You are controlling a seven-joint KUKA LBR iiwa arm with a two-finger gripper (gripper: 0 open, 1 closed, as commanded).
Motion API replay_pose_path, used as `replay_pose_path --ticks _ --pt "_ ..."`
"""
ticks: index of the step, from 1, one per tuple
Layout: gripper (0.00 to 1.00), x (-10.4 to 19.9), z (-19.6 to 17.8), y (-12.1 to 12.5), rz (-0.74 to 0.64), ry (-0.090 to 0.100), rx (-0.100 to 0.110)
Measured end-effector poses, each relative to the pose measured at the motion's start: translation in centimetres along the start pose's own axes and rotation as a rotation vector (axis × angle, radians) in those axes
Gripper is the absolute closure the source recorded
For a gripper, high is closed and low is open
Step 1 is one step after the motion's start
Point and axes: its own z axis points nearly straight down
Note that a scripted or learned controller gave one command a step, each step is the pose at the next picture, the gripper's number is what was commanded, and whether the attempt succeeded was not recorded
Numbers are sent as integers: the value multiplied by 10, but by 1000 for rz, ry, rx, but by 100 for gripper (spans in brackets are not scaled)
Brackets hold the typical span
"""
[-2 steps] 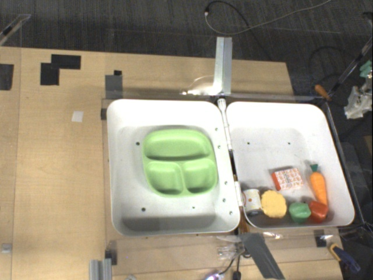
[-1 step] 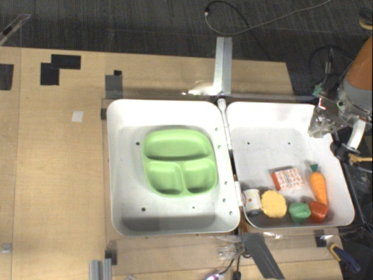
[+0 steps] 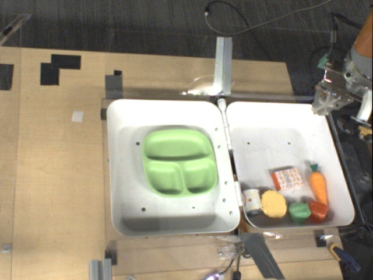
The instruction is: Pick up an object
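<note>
Above right bin's (image 3: 326,212) far-right corner, gripper (image 3: 326,101) state unclear; approach step, next descend toward carrot (image 3: 318,185).

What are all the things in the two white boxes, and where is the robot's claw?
left bin: 1, white, left half of the bench
divided tray: 1, light green with three sections, middle of the left bin
right bin: 1, white, beside the left bin
small can: 1, white with a dark top, near left corner of the right bin
round yellow toy: 1, yellow, right of the can
green toy: 1, green, near edge
red toy: 1, red, near right corner
carrot: 1, orange with green top, by the right wall
packet: 1, red and white, left of the carrot
claw: 1, grey metal, over the right bin's far right corner
</note>
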Motion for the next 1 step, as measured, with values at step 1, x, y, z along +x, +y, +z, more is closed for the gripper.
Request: replay_pose_path --ticks 1 --pt "100 3 -57 47 320 0 0"
